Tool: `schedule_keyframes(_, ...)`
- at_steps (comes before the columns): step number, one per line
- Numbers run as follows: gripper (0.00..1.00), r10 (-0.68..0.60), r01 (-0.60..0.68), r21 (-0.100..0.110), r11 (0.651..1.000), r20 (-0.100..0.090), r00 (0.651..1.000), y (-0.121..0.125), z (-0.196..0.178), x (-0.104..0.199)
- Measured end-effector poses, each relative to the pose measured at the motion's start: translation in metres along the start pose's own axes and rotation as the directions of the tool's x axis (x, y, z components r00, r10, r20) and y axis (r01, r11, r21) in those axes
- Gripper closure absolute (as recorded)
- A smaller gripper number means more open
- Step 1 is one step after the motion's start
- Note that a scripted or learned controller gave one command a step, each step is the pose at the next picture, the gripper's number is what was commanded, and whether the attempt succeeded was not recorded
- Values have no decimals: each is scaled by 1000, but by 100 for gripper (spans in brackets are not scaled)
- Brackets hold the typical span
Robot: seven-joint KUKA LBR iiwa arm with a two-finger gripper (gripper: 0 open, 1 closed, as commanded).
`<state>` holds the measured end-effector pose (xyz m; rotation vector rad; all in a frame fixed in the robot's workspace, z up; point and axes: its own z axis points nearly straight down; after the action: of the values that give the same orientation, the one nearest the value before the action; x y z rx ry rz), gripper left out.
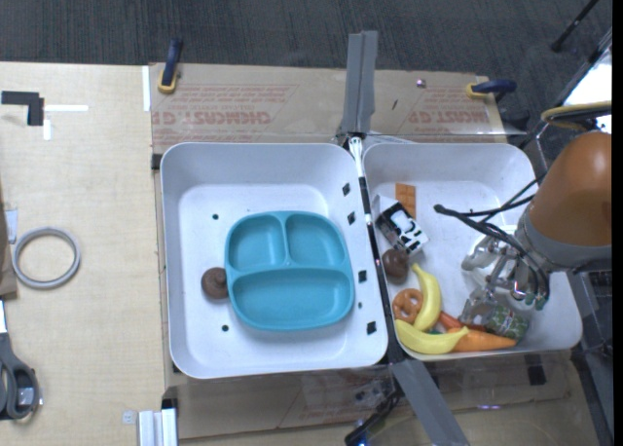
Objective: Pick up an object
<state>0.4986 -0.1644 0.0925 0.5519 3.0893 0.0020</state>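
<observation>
My gripper (494, 300) is low in the right bin (458, 167), near its front right corner. It hangs right over a greenish speckled object (504, 321), which it partly hides. An orange carrot (479, 341) lies just in front of that object. To the left lie a yellow banana (429, 325), an orange pretzel shape (408, 306) and a brown ball (395, 263). Further back sit a black-and-white object (402, 230) and a small orange block (406, 198).
The left bin (185, 240) holds a blue divided plate (289, 271) and a brown ball (214, 282) beside it. A grey tape ring (44, 257) and scissors (18, 388) lie on the bench at far left. Black cables (477, 215) trail across the right bin.
</observation>
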Motion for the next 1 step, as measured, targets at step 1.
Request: schedule_keyframes(1, 0, -16, 16, 0, 1000, 6, 1000, 47, -1, 36)
